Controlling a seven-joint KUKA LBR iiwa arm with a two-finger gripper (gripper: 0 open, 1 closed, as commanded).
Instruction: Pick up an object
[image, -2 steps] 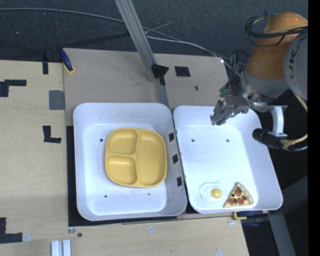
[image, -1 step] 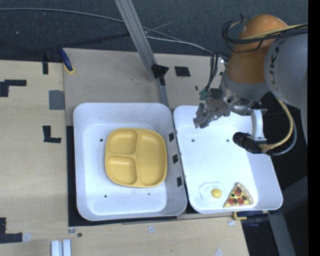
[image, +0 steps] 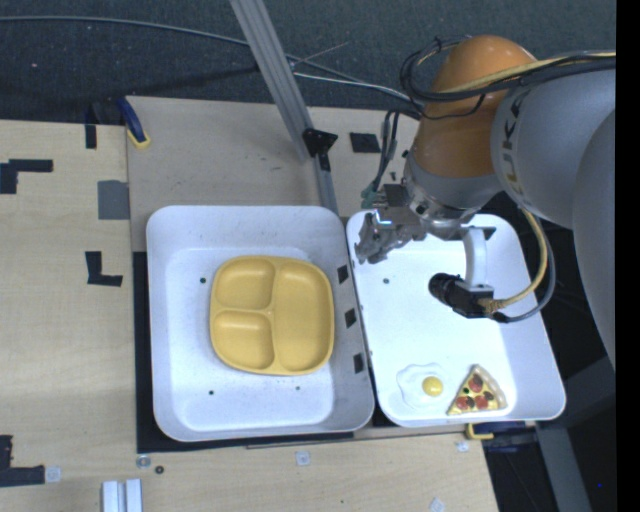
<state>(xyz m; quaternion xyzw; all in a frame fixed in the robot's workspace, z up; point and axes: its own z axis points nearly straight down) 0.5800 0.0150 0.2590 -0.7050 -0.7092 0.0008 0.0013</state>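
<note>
Tool (image: 375, 240) above right bin (image: 520, 300) far corner, grip state impossible to tell. Fried egg (image: 423, 384) beside pizza slice (image: 477, 391). Yellow plate (image: 271, 314) in left bin (image: 180, 300).

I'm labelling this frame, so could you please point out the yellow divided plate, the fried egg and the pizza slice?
yellow divided plate (image: 271, 314): camera view, its central divider.
fried egg (image: 432, 385): camera view, the yolk.
pizza slice (image: 478, 391): camera view, the middle of its topping.
</note>
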